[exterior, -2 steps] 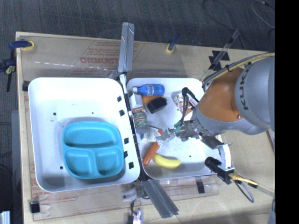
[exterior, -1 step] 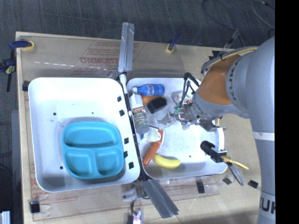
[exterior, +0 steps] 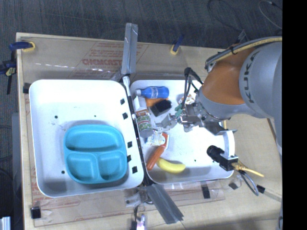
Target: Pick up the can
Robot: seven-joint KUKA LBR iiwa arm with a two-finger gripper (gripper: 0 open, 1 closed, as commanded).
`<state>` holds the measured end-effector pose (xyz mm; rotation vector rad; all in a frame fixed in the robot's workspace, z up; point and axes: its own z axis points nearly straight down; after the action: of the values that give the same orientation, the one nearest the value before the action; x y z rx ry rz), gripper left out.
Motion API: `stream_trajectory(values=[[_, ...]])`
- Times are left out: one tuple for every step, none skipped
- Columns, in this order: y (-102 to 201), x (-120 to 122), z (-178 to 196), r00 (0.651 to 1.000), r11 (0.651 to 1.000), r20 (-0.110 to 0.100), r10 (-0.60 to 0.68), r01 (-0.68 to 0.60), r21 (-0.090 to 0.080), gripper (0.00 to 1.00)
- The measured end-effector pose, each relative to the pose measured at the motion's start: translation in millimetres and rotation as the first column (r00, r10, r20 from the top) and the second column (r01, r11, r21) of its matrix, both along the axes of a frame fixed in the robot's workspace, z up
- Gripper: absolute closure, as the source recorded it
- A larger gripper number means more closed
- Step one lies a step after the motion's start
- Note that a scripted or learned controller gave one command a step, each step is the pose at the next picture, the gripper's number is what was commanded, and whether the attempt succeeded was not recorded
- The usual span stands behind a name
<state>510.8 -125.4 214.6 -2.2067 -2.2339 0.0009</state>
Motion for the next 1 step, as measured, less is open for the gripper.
stream_trajectory(values=[[28.9,23.0,33.4,1.000,1.000,-0.001,-0.010,0.010,0.000,0.00]])
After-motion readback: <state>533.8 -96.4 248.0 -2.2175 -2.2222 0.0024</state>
